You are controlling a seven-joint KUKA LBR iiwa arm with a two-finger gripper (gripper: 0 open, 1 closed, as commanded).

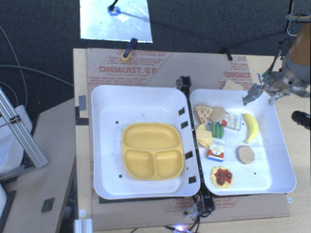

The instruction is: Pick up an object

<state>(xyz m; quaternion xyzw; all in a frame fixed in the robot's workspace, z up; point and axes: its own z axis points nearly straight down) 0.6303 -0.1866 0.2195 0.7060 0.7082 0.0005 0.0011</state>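
The gripper (262, 93), fingers spread apart and holding nothing, hung over the far right corner of the right bin (279, 174), where the banana (250, 126) lay near the pizza slice (202, 114) and other toy foods, while the yellow tray (152, 150) sat in the left bin (104, 144).

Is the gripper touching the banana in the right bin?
Apart. In the camera view the gripper is above the bin's far edge, and bare white bin floor lies between it and the banana.
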